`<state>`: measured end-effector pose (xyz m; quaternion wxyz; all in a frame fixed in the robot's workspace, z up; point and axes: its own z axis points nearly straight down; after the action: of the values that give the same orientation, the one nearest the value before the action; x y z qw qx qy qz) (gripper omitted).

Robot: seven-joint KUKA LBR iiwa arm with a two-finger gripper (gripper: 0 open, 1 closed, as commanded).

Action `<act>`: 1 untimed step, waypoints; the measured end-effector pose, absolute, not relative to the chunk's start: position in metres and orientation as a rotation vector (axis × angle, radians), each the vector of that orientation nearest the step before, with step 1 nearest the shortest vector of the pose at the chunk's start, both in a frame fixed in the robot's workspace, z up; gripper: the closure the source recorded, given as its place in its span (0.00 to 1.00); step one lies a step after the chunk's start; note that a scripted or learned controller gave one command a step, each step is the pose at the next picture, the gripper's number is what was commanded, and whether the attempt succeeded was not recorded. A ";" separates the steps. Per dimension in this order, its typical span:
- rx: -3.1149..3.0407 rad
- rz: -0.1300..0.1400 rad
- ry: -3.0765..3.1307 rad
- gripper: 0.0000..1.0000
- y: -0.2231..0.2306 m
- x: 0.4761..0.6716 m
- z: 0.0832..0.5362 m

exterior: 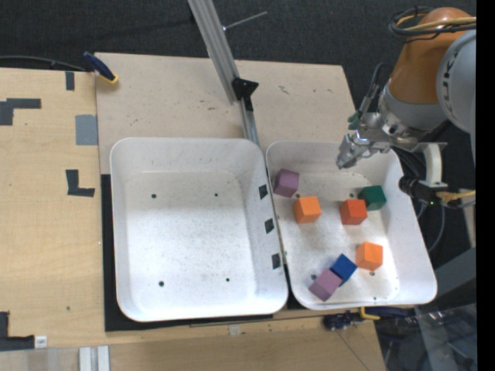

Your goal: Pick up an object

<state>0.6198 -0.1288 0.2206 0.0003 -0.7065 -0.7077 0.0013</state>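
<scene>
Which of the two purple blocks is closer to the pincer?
The purple block near the right bin's far left corner. The other purple block lies at the near end, touching the blue block, much farther from the pincer.

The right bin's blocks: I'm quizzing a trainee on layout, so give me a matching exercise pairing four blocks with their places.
Blocks:
1. green block
2. blue block
3. red block
4. upper purple block

Places:
A. touching the lower purple block, near the front wall
B. nearest the left bin, by the divider
C. closest to the right bin's right wall, just below the gripper
D. just left of the green block

Pairs: 1-C, 2-A, 3-D, 4-B
</scene>
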 end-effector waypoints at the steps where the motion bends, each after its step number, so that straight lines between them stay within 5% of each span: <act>1: -2.213 0.002 -2.226 1.00 -0.076 0.616 0.212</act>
<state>0.6156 -0.0760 0.2122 0.0014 -0.7052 -0.7090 0.0005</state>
